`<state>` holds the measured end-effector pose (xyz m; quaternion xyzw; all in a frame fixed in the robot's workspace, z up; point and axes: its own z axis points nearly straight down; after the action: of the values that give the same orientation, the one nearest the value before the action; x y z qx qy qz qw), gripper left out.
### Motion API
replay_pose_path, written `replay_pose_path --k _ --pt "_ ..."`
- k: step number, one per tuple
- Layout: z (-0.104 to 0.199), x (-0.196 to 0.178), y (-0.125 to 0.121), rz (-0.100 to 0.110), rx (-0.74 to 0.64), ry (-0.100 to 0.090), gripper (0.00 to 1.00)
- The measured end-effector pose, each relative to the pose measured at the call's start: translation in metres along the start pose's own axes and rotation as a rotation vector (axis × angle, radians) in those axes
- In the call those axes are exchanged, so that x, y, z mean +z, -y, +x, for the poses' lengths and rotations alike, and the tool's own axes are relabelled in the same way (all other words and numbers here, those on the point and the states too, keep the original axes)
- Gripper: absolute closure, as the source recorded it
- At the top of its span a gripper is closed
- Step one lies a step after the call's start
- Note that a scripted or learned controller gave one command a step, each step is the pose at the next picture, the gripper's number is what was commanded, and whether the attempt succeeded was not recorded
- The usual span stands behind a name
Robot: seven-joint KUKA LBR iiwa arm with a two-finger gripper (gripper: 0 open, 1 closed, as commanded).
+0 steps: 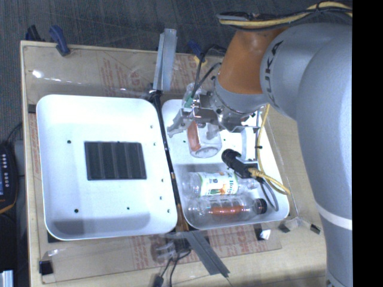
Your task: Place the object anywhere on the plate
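A dark ridged rectangular plate [115, 160] lies in the middle of the left white bin [60, 130]. My gripper [200, 123] hangs over the far part of the right bin [281, 211]. Right under it is a clear plastic cup-like object [204, 146] with an orange-red part [193, 136] on its left side. The wrist hides where the gripper meets this object. Nearer the front of the right bin lie a clear bottle with a green and white label [216, 185] and a clear bottle with a reddish band [224, 208].
A grey upright bar [164, 58] stands at the back between the two bins. Blue clamps [60, 40] hold the bench's far left corner. The big grey arm covers the right side of the right bin.
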<state>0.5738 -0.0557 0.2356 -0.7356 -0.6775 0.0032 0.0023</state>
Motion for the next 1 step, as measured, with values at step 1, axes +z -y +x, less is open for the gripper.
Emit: replay_pose_path --k 1 --pt "0.0767 0.0176 0.0079 0.002 0.138 0.000 1.00"
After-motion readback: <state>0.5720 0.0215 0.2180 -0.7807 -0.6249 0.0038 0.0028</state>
